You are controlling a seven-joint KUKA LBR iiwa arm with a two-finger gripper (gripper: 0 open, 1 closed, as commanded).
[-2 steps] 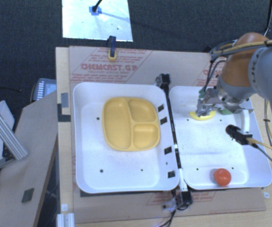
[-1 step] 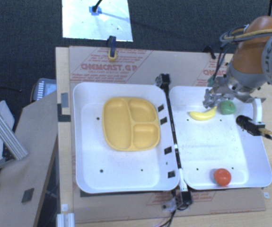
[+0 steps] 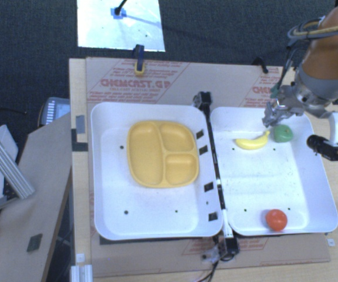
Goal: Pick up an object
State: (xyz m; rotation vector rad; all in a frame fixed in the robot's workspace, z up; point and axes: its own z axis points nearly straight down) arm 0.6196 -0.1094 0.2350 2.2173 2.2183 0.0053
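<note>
Camera view: banana [image 3: 251, 142] long axis left-right (right tip up, nr claw [image 3: 273, 120]).

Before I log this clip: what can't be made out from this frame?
- End effector: its tips blur together above the banana and green fruit; contact with either cannot be judged.
- Green fruit: partly covered by the end effector, kind unclear.
- Arm: cut off at the right edge.
- Red fruit: too small to identify.

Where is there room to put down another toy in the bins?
Plenty in the right bin: the bare floor between the banana and the tomato. In the left bin, the strips around the yellow tray. It is crowded by the gripper and green fruit.
</note>
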